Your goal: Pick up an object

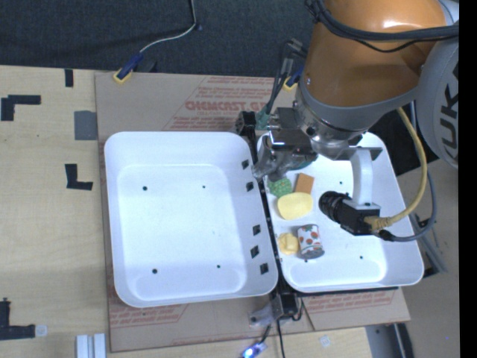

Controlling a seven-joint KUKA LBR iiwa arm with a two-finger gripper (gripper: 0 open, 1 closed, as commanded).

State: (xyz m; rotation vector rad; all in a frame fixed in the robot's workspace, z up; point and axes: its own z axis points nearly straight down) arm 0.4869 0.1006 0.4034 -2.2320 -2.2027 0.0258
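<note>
Pincer (274, 171): opening cannot be determined, masked by the wrist. Below it, can (310, 242) label unreadable.

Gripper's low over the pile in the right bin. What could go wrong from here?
1. The gripper sits on the green piece right by the right bin's left wall; it may clip the wall.
2. The orange block, yellow piece and can lie close together; a grab may knock neighbours.

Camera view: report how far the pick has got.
Done: the hand is down in the right bin, at the green piece. In hand: nothing visibly lifted. Left: grip and raise one; the yellow piece, orange block and small can lie loose.
</note>
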